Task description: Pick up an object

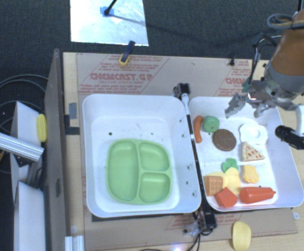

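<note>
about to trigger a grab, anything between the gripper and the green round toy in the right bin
Nothing visible. The gripper hangs above the right bin's far edge, and the green round toy lies just to its left with bare white floor between them.

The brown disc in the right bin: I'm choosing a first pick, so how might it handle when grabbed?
The brown disc lies flat, so fingers may struggle to get under its edge. It looks like stiff toy food, probably light. Being round, it could roll if tipped up.
</note>
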`<state>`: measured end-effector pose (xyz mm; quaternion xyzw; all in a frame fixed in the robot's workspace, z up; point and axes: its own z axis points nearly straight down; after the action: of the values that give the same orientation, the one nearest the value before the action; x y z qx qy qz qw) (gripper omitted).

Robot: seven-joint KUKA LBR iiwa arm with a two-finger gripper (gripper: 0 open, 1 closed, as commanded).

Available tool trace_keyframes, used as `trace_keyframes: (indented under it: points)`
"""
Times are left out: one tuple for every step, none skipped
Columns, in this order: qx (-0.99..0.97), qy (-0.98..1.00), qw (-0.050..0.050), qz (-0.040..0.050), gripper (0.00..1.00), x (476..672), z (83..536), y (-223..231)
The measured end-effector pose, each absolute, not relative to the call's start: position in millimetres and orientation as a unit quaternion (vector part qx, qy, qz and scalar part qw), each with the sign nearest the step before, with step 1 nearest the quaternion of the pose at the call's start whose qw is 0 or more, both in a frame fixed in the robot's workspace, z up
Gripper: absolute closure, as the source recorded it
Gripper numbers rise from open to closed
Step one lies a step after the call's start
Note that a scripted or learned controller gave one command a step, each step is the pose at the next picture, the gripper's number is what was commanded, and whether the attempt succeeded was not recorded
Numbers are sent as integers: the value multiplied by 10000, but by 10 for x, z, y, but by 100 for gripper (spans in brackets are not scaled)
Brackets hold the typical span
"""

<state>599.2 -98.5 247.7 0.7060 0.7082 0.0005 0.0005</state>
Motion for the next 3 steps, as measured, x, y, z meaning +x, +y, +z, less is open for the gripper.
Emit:
trace_keyframes:
  points:
    - [7079, 7062, -67, -52, 0, 5537, 852, -1244]
    - [7070, 7073, -17, -3, 0, 5003, 837, -883]
    - [7067, 7075, 11, 18, 100, 5040, 955, -896]
